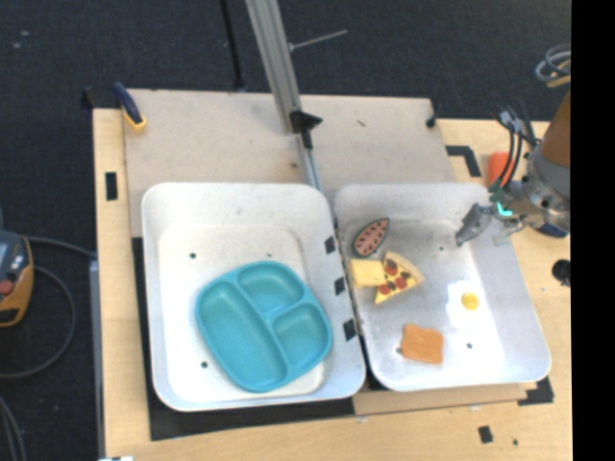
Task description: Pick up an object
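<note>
In the camera view, you had the gripper (473,227) hanging over the right bin (533,339), toward its two o'clock corner, with the arm reaching in from the right edge. Whether it was open or closed you could not have told from here; it showed as a small grey shape with nothing visibly held.

Everything you might have picked lay on the floor of that bin. The pizza slice (397,279) sat near the bin's nine o'clock side, touching a pale yellow block (365,274) on its left. A brown oval piece (371,237) lay just beside them toward eleven o'clock. The fried egg (465,303) was near the centre, at about six o'clock from the gripper and nearest to it. An orange piece (422,344) rested toward six o'clock in the bin.

The left bin (163,209) held a blue divided plate (264,326).

By my reading, you were at the start: nothing lifted, the approach and the grasp were both left to do.
</note>
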Motion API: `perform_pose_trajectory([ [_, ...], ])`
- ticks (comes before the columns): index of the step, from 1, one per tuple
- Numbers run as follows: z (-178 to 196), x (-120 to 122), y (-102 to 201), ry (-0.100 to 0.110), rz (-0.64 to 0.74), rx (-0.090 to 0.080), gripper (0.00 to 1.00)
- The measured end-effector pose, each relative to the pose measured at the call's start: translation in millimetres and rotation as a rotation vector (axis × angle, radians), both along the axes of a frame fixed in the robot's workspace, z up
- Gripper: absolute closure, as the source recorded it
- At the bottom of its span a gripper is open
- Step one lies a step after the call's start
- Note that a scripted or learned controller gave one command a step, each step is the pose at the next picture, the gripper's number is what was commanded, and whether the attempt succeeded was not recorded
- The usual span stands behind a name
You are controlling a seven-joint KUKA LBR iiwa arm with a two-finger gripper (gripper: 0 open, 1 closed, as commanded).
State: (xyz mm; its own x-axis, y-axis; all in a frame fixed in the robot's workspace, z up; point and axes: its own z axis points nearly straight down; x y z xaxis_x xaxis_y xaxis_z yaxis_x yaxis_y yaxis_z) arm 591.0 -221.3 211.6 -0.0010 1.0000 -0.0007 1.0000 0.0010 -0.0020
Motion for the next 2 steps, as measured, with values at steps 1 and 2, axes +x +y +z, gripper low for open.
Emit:
perform_pose_trajectory([
  [1,1.8,1.0,-0.1,-0.004,0.001,-0.001,0.00],
  [2,-59.9,-1.0,-6.2,0.001,-0.001,0.000,0.00],
])
